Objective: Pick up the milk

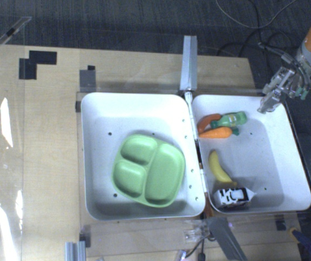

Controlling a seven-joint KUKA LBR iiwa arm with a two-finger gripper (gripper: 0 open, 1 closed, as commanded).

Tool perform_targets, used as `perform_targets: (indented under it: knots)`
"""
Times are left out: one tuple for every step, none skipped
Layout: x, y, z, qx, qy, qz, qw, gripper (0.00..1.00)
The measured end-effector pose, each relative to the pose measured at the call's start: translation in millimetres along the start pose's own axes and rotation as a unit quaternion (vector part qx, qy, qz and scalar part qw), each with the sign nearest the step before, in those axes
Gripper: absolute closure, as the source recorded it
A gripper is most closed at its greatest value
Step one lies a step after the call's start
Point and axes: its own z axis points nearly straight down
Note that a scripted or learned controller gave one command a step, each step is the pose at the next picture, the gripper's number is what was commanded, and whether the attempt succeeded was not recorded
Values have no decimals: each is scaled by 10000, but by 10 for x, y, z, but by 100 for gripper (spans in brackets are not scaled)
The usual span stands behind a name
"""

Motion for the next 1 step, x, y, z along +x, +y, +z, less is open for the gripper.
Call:
perform_targets:
  knots:
    - [188,-386,60,13,57,-1633,9866,100]
